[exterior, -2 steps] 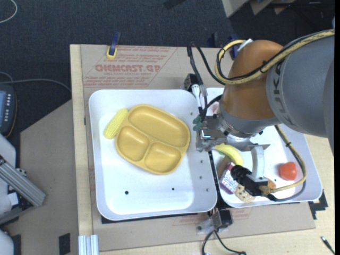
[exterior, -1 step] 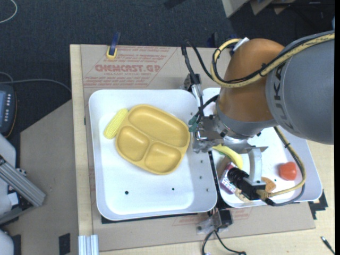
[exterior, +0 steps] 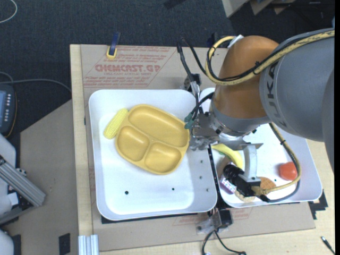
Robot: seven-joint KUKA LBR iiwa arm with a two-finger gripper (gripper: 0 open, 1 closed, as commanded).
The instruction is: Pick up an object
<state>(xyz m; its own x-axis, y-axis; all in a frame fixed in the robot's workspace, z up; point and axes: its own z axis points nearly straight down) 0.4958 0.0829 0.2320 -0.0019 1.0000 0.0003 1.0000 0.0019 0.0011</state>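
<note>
A yellow three-compartment plate (exterior: 149, 139) lies in the left bin (exterior: 154, 201), with a yellow corn cob (exterior: 115, 122) against its upper left edge. My gripper (exterior: 198, 134) hangs under the grey and orange wrist at the divider between the bins, right beside the plate's right rim. The wrist hides most of it. In the right bin (exterior: 311, 187) a yellow banana (exterior: 229, 154) lies partly under the arm, a red tomato-like ball (exterior: 288, 170) sits to the right, and a brown bun-like piece (exterior: 264, 184) rests near the front wall.
The arm's bulk covers the upper half of the right bin. Cables (exterior: 186, 62) run across the cardboard sheet behind the bins. A small pink and white item (exterior: 228, 187) lies at the right bin's front left corner.
</note>
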